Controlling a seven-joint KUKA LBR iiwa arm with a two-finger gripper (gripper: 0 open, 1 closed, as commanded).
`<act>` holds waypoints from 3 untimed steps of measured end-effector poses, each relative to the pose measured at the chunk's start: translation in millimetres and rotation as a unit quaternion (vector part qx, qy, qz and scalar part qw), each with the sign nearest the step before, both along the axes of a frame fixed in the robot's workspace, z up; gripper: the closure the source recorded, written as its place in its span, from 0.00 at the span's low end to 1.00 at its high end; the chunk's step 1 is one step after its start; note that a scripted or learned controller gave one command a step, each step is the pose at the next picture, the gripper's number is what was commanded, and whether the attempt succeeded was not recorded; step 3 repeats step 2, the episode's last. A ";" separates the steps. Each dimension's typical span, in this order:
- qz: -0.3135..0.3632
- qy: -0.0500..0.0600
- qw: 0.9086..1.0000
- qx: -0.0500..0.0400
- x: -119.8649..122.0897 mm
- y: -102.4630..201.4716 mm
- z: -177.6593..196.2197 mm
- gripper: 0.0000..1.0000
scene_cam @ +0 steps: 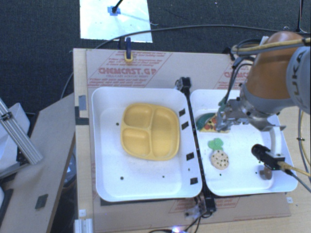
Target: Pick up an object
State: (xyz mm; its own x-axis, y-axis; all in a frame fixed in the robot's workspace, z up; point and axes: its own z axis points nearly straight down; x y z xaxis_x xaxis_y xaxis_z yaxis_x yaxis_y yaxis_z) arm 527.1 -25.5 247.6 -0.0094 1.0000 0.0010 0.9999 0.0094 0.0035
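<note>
Camera view: the gripper [224, 122] is seen low over the right bin [243, 186], at the bin's ten o'clock corner, just above a green-and-red toy [208, 122]. Whether anything is gripped cannot be told. A pineapple toy [218, 156] lies free near the bin's centre, at the gripper's six o'clock. A yellow tray [149, 131] sits in the left bin [109, 178]. Nothing is judged lifted yet; grasp and lift remain.

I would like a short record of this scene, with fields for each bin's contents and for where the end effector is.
left bin: yellow divided plate
right bin: pineapple-shaped toy; green and red item, partly hidden by the arm
end effector: over the right bin's far left part, by the green and red item
held object: none visible
</note>
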 end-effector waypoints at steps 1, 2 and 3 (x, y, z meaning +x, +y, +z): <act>0.000 0.000 1.000 0.000 12.4 57.9 4.0 1.00; 0.000 0.000 1.000 0.000 25.1 103.6 6.3 1.00; 0.000 0.000 1.000 0.000 25.1 103.6 6.3 1.00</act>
